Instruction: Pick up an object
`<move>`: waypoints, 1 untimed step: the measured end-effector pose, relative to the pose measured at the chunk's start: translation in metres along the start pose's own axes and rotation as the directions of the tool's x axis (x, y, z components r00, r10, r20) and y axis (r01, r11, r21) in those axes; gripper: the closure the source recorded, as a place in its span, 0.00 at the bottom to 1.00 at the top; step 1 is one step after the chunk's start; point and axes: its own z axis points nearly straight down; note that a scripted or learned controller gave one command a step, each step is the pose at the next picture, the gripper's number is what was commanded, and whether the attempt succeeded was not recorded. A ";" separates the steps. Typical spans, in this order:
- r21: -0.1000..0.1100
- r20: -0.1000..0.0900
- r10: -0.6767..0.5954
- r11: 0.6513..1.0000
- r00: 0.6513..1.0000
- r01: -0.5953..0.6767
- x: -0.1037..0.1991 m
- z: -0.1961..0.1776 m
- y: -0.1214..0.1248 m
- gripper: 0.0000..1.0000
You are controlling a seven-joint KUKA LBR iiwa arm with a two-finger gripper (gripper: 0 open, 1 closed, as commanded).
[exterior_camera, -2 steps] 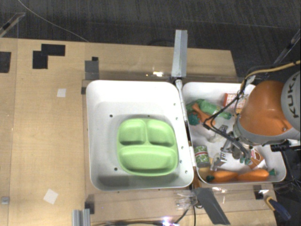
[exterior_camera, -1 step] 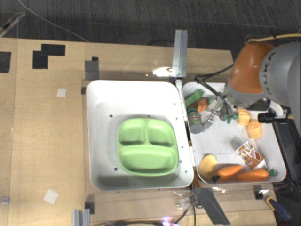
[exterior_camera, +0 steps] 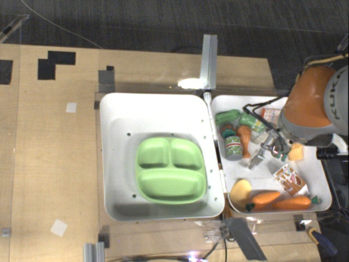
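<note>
My gripper hangs low over the middle of the right bin, reaching in from the right under the orange wrist band. Its fingers stand open with nothing between them. Just left of them are a small labelled can and a short carrot. A green packet lies at the bin's back left. An orange wedge sits right of the gripper, partly hidden by the arm.
Along the right bin's front lie a yellow round fruit, two carrots and a red-and-white snack packet. The left bin holds a green divided plate. A metal post stands behind the bins.
</note>
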 end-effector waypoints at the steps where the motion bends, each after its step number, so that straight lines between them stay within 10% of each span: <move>1: 0.000 0.000 -0.012 1.000 1.000 0.012 -0.016 0.001 0.052 0.00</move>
